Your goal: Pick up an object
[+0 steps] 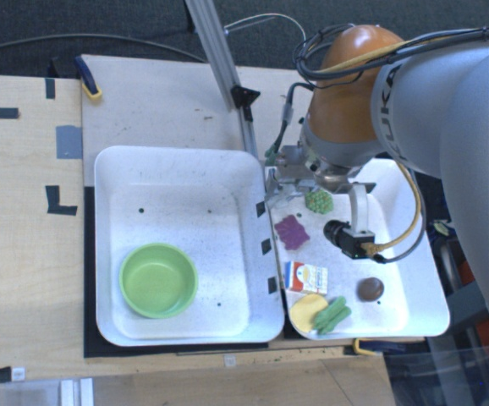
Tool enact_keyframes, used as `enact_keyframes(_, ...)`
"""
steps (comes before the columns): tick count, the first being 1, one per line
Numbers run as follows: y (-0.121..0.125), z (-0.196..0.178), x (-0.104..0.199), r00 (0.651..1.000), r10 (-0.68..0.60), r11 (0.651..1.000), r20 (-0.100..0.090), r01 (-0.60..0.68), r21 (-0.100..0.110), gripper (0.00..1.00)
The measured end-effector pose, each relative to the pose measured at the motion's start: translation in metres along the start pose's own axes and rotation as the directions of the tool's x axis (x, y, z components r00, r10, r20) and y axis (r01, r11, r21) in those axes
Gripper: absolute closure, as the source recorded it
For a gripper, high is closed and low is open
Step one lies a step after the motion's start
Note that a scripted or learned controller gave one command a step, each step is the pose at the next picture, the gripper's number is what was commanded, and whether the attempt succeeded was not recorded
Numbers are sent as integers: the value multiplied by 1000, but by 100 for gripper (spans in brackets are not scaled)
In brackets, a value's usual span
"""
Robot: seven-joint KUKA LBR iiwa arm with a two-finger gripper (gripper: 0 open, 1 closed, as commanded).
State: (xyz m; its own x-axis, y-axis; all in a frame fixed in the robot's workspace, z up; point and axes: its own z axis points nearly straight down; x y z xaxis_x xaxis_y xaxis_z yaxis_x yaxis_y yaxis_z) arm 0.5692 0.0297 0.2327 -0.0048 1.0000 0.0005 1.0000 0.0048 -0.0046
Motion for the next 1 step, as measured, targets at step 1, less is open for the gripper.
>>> enact_keyframes(1,-24,9,39,1000,0,1000,0,0,0,100)
